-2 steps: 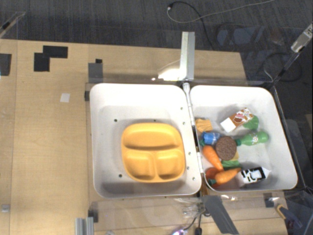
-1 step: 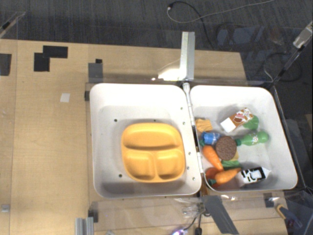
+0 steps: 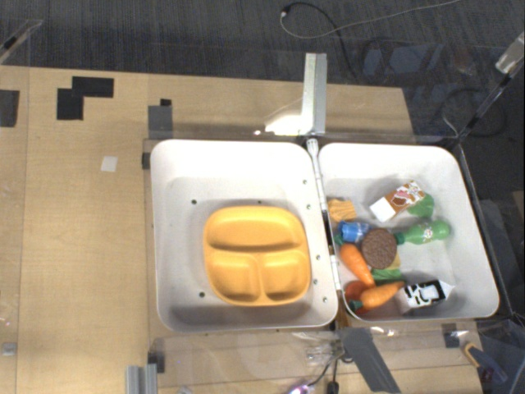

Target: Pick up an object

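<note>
The right bin (image 3: 459,212) holds a heap of toy food along its left and lower part. There are two orange carrots (image 3: 355,263) (image 3: 380,295), a brown round cookie (image 3: 380,248), a green bottle (image 3: 425,234), a blue cap-like piece (image 3: 353,231), a small carton with a red and white label (image 3: 402,199), a black and white carton (image 3: 423,293) and a waffle-like piece (image 3: 341,210). A yellow divided plate (image 3: 257,253) lies in the left bin (image 3: 176,220).
A metal post (image 3: 315,93) stands behind the seam between the bins. Black cables (image 3: 344,23) run over the dark floor at the back. The wooden bench (image 3: 74,245) stretches to the left, with black markers near its far edge.
</note>
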`<state>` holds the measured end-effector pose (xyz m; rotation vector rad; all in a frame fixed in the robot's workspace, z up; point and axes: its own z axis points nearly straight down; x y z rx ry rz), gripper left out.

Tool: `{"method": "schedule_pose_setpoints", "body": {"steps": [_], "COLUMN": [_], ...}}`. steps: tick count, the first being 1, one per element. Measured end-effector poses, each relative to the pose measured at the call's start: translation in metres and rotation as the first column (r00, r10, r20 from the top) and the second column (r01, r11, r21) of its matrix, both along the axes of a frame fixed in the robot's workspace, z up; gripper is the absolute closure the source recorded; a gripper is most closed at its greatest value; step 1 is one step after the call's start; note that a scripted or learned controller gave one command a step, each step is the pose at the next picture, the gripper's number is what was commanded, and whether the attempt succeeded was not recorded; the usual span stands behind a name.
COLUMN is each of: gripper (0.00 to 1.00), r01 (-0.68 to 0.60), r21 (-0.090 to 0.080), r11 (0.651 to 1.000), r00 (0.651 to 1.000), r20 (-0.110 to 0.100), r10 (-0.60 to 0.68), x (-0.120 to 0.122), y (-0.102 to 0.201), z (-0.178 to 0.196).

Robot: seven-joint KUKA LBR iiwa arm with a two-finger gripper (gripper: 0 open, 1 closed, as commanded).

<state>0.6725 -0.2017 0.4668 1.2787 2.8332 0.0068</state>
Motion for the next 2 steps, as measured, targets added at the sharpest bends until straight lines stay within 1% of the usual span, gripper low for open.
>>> {"method": "schedule_pose_setpoints", "body": {"steps": [2], "gripper": [1.00], "r01": [-0.006], "r21": [-0.007], "r11": [1.000], "r00": [1.000], "r20": [0.021], "r10": [0.006], "x": [0.002], "y": [0.002], "z": [0.028]}}
